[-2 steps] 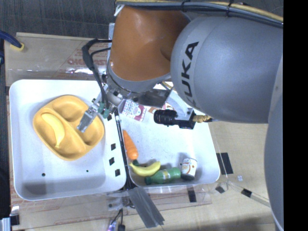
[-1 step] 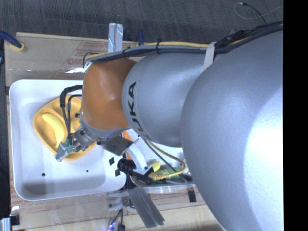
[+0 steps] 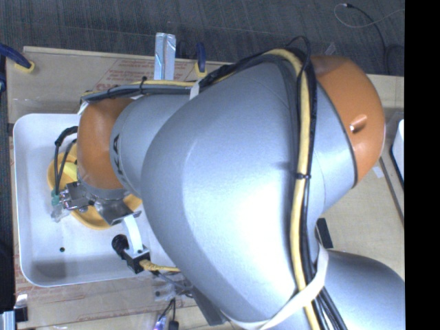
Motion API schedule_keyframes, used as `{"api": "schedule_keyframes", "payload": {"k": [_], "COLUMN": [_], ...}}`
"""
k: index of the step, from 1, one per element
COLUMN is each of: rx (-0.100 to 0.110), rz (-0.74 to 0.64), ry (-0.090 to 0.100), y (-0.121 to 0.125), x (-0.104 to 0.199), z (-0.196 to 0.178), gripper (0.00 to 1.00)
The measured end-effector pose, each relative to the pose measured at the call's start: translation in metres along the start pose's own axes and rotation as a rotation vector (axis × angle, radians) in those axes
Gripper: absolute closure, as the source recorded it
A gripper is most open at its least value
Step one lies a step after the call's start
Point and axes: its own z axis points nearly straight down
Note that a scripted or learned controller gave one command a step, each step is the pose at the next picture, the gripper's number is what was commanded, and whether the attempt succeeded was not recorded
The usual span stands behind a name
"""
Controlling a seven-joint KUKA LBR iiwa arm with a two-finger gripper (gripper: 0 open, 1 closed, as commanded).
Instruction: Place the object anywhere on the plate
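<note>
Grey arm casing (image 3: pixel 234 184): smooth painted shell, satin sheen, soft highlights. Orange band (image 3: pixel 354 126): same smooth finish, slightly glossier, looks like moulded plastic. Yellow and black cables (image 3: pixel 302 150) along the arm: rubbery matt jackets. White shallow bin (image 3: pixel 31 184): smooth plastic, semi-gloss, rounded moulded corners. Yellow plate (image 3: pixel 93 220) rim under the wrist: glossy plastic. Tool (image 3: pixel 65 199): bare metal parts, dull shine. Surface (image 3: pixel 96 64): pale wood or board, matt, printed markings. Upright silver bracket (image 3: pixel 165 55) at the back edge: brushed metal. Dark floor (image 3: pixel 206 12): rough woven carpet texture.
</note>
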Motion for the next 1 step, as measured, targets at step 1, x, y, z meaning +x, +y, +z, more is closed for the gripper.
{"api": "schedule_keyframes", "payload": {"k": [1], "rx": [-0.004], "rz": [-0.214], "ry": [0.017], "y": [0.081], "x": [-0.0237], "z": [0.0016], "gripper": [0.0]}}
